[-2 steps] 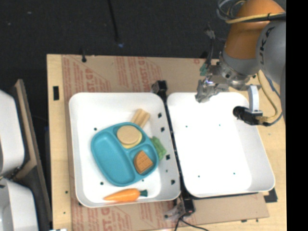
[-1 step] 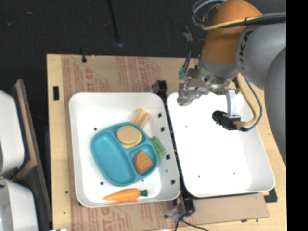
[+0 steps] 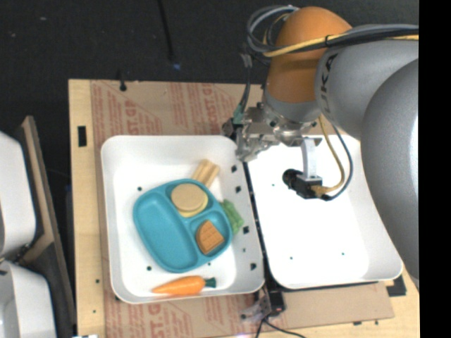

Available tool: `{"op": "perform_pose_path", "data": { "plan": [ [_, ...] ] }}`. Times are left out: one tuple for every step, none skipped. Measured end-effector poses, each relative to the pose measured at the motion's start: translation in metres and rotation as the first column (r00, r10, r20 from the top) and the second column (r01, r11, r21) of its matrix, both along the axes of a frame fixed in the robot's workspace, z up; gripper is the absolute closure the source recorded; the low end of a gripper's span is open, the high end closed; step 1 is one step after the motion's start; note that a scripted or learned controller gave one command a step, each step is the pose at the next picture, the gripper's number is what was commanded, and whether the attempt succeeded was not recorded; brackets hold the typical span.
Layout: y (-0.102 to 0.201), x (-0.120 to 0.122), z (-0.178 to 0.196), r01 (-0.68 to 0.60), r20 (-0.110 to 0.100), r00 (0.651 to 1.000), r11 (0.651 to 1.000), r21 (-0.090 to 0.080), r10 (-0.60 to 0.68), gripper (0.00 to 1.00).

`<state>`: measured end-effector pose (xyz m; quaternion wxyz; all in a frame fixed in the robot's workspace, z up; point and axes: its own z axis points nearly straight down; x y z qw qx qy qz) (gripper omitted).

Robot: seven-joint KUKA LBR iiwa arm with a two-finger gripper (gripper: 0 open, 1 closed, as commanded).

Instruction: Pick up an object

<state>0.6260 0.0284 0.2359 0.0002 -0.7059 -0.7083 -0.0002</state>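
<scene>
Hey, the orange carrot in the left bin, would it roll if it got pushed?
Probably: the carrot looks rounded and tapered, so it would likely roll in a curve. It looks like smooth, stiff plastic, so possibly slippery.

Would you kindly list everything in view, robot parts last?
bench: 1, pale brown, under both bins
left bin: 1, white, bench left
right bin: 1, white, beside it
tray: 1, blue, in left bin
disc: 1, tan, in tray
bread-like piece: 1, brown, in tray
block: 1, beige, by tray's far edge
small item: 1, green, tray's right edge
carrot: 1, orange, left bin's near edge
arm: 1, grey and orange, from right
gripper: 1, metallic, above bins' far shared corner
</scene>
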Motion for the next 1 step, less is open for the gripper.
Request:
{"op": "perform_pose_path", "data": {
  "plan": [
    [0.0593,-0.0023,0.0081,-0.001,0.001,1.0,1.0,0.001,0.001,1.0]
  ]
}}
